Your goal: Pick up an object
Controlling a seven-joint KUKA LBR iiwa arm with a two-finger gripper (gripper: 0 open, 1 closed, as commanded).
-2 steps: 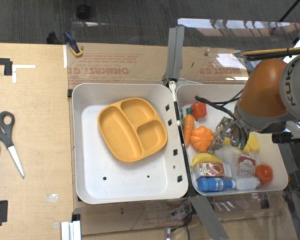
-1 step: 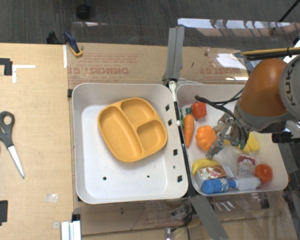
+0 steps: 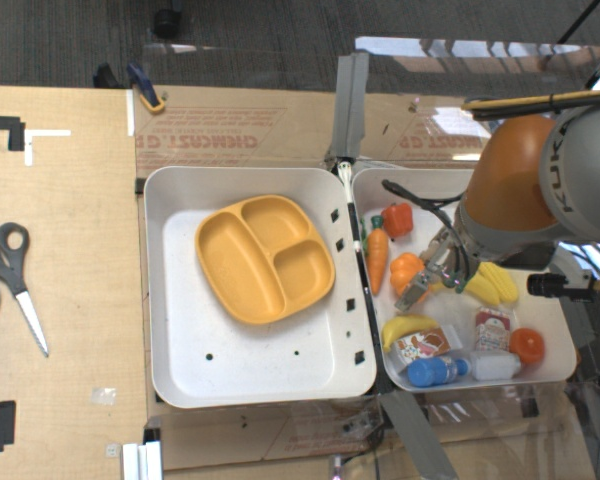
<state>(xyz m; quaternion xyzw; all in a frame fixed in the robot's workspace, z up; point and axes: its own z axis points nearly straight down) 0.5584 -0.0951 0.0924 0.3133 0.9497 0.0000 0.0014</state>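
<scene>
Arm over the right bin [image 3: 565, 368]. The fingers [image 3: 427, 279] hang low among toy foods; whether they stand parted or closed cannot be told. An orange fruit [image 3: 405, 267] lies just beside them, a carrot [image 3: 377, 256] beyond. Centring over one item before closing should avoid nudging neighbours.

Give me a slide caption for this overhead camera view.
KUKA arm's claw lowered among toy foods in the right bin, beside a toy carrot; orange divided plate in the left bin.
</scene>
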